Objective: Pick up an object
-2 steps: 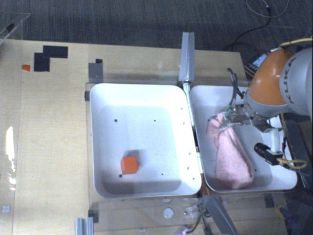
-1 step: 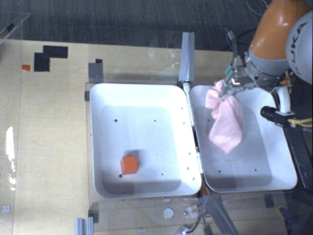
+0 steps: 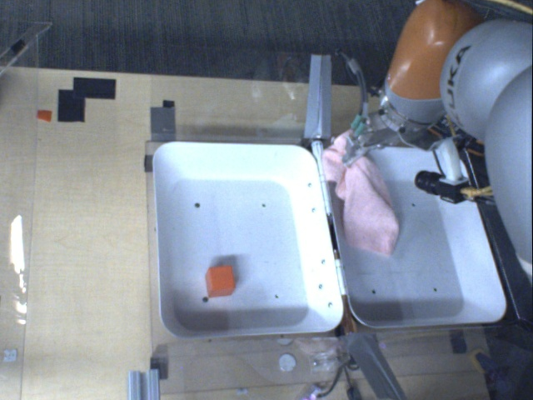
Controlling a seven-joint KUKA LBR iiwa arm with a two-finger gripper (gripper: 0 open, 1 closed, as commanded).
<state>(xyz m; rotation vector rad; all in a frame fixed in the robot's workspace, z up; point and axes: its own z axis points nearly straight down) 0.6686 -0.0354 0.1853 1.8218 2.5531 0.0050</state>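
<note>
The tool [image 3: 360, 142] pinches the top of a pink cloth [image 3: 366, 198], which hangs against the right bin's [image 3: 441, 307] left wall. An orange block [image 3: 221, 281] sits in the left bin [image 3: 241, 173], open floor all around. The fingertips are hard to make out.

A pale pink cloth [image 3: 366, 202] lies crumpled in the right bin [image 3: 433, 307], against its left wall near the far corner. Its upper end is bunched and raised, and its body spreads down toward the bin's middle. A small orange block [image 3: 221, 281] sits flat on the left bin [image 3: 241, 169] floor, near the front left
</note>
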